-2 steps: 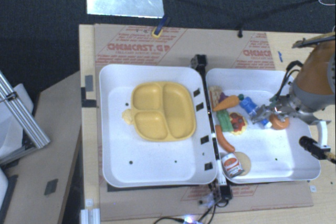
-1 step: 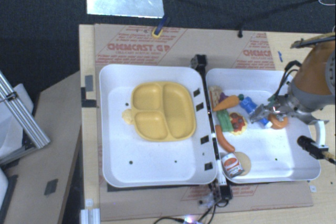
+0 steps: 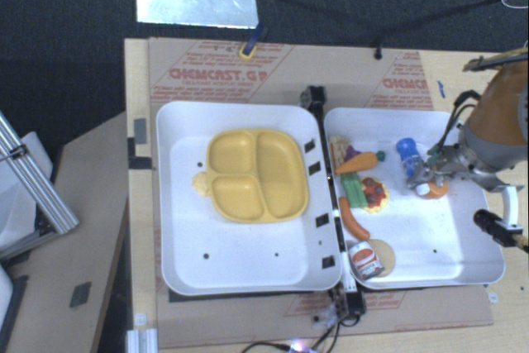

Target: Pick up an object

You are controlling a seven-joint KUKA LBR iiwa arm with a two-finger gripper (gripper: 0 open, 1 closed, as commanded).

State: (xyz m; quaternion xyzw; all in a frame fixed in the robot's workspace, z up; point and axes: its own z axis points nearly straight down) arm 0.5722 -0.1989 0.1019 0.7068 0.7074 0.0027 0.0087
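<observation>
My gripper [image 3: 423, 175] is low in the right bin [image 3: 446, 256], near its right side, with the grey and orange arm [image 3: 496, 124] coming in from the right. A blue object [image 3: 407, 150] lies just up and left of the gripper. A small orange and white object [image 3: 431, 189] sits right under the gripper's tip, partly hidden by it. Further left lie a carrot [image 3: 359, 162], a green piece [image 3: 354, 190], a red and yellow toy [image 3: 375, 193], an orange sausage shape [image 3: 353, 223] and a small can [image 3: 364, 260] beside a tan disc [image 3: 383, 255].
The left bin [image 3: 178, 260] holds a yellow divided plate [image 3: 252, 175] and a small yellow piece [image 3: 199, 183]. A black divider [image 3: 329, 194] with clips runs between the bins. A dark part of the arm [image 3: 496, 227] juts over the right bin's right rim.
</observation>
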